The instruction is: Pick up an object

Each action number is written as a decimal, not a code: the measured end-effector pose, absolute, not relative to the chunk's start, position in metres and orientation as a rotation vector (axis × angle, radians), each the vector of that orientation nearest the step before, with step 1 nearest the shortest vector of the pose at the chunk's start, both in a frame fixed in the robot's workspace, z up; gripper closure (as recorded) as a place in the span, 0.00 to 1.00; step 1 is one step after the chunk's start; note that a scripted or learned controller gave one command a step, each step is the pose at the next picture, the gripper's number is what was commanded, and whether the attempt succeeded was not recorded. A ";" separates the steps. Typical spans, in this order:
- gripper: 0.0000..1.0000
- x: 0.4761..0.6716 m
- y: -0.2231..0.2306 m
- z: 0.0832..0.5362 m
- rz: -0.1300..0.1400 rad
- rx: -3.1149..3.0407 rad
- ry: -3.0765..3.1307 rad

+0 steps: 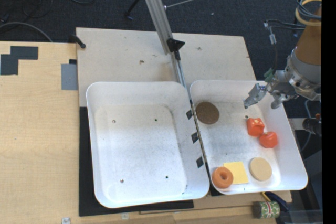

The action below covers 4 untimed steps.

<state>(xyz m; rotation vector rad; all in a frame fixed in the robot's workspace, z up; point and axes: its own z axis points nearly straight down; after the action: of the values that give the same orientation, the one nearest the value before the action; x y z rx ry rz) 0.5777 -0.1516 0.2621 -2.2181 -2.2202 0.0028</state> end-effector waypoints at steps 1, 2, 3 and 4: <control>0.00 0.578 -0.152 0.262 0.002 -2.219 -2.219; 0.00 0.587 -0.150 0.211 0.006 -2.217 -2.217; 0.00 0.586 -0.143 0.165 0.006 -2.220 -2.214; 0.00 0.578 -0.140 0.118 0.007 -2.217 -2.215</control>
<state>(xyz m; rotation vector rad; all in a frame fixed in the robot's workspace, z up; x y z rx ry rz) 0.5775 -0.1405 0.1181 -2.2170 -2.2152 0.0072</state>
